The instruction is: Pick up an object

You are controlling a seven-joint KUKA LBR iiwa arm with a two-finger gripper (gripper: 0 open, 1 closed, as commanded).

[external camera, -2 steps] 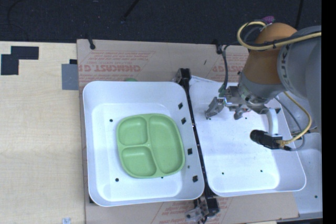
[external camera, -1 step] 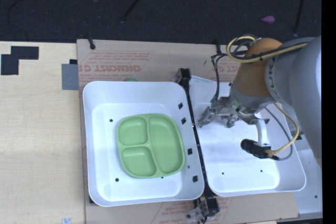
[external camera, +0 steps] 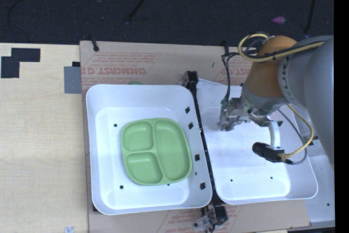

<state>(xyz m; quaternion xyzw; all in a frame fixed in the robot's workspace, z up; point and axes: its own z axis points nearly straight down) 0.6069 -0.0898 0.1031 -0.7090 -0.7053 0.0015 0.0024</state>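
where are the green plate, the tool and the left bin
green plate (external camera: 156, 151): camera view, centre ridge where its three compartments meet.
tool (external camera: 229, 121): camera view, lower end over the right bin.
left bin (external camera: 103, 101): camera view, bare upper-left wall.

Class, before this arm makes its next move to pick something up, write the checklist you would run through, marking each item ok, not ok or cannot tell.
1. A pickable object lies in a bin: ok, the green divided plate sits in the left bin.
2. End effector is over that object: not ok, it hangs over the right bin.
3. Plate lies flat, uncovered: ok.
4. Path across the divider is free: ok, though the loose cable needs watching.
5. Finger state: cannot tell.
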